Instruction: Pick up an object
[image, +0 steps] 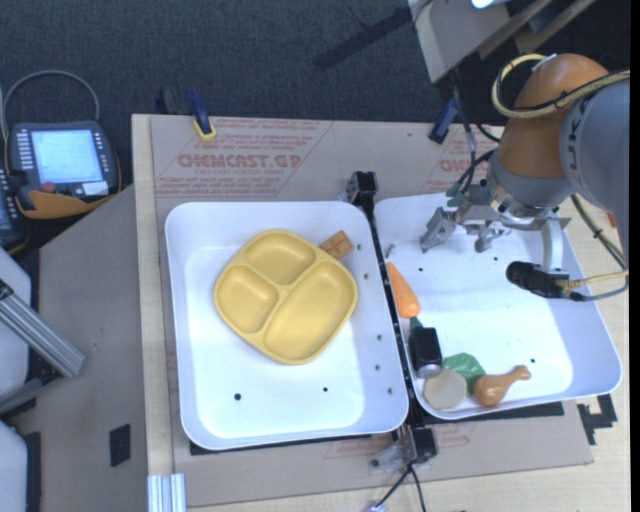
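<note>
A dark carpet-like floor surrounds a wooden bench (150, 300) whose top is covered by a sheet of brown cardboard (250, 155) with red printed letters. On this sheet two shallow white bins stand side by side. The left bin (200, 400) holds a yellow plate with three compartments (286, 295), which lies a little tilted near the middle of the bin, and a small brown block (337, 244) touches its upper right edge. The right bin (580, 350) holds several small things along its left wall and its near edge: an orange carrot (403, 291) lies against the left wall, a black rectangular object (425, 347) is just below it, then a pale round piece (446, 390), a green item (466, 366) partly behind it, and a brown chicken leg toy (500, 383) just beside them. The grey arm (600, 140) with its orange band (540, 100) reaches in from the right and hangs over the far part of the right bin. The gripper (462, 226) is at the far left corner of this bin, well apart from the toys at the near edge. Its two metal fingers (433, 231) are spread apart, and nothing is seen between them. A pendant with a lit screen (62, 160) lies on the left, outside the bench.
</note>
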